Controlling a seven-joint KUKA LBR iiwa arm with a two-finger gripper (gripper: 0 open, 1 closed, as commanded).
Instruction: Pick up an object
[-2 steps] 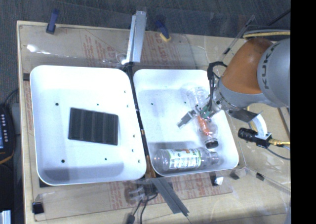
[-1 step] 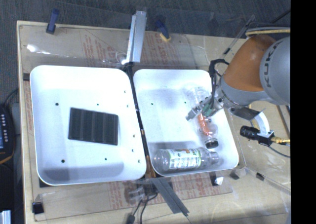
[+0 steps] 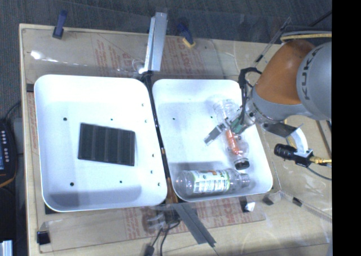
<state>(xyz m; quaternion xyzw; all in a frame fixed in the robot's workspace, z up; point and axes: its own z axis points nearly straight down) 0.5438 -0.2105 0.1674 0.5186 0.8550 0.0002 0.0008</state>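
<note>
Nearest the camera, a clear plastic bottle [image 3: 212, 182] with a green-and-white label lies on its side along the near wall of the right bin [image 3: 186, 94], cap end pointing right. Just beyond its cap end lies a small clear bottle [image 3: 236, 146] with reddish contents and a dark cap, running near-to-far beside the bin's right wall. A crumpled clear plastic item [image 3: 223, 107] sits farther back in the same bin, toward its far right corner (outline hard to make out against the white).

End effector [image 3: 217, 134] is low inside the right bin, close to the far end of the reddish bottle and the near edge of the clear item; whether it is released or clenched cannot be told, and nothing is visibly held.

Arm [image 3: 293, 80] (grey with orange band) reaches in from the right over the bin's right rim.

Left bin [image 3: 51, 97] holds a flat dark ribbed rectangle [image 3: 106, 144], lying near its centre, well apart from the arm.

Both bins rest side by side on the bench [image 3: 84, 43], rims touching.
</note>
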